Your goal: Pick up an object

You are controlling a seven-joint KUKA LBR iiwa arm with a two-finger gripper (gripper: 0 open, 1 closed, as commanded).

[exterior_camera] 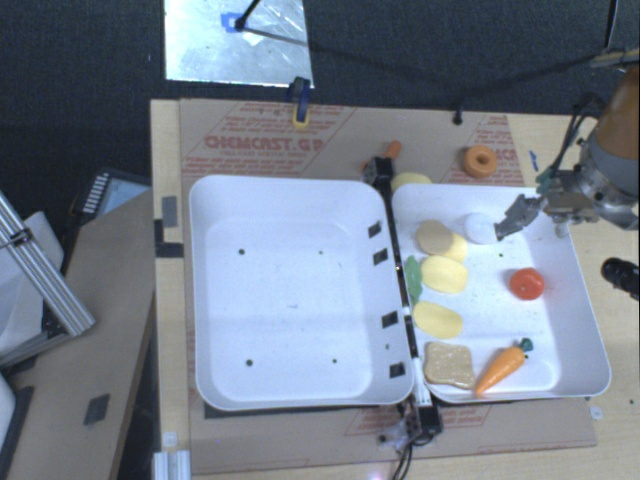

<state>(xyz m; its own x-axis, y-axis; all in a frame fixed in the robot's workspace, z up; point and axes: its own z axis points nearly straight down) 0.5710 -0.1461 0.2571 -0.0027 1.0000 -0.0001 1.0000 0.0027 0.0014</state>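
White bins [290, 298], two, one carrot [500, 366]

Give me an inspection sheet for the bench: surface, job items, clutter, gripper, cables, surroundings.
Surface: brown board with red lettering, bearing two white bins side by side; left bin, right bin.
Job's things: all in the right bin: tomato, carrot, bread slice, white ball, tan round piece, two yellow pieces.
Clutter: doughnut on the board behind the right bin; yellow clamp at the board's far edge.
Gripper: gripper above the right bin's far side, beside the white ball; nothing seen between its fingers.
Cables: dark cable running across the floor behind the bench.
Surroundings: dark carpet; shiny metal sheet on the floor.
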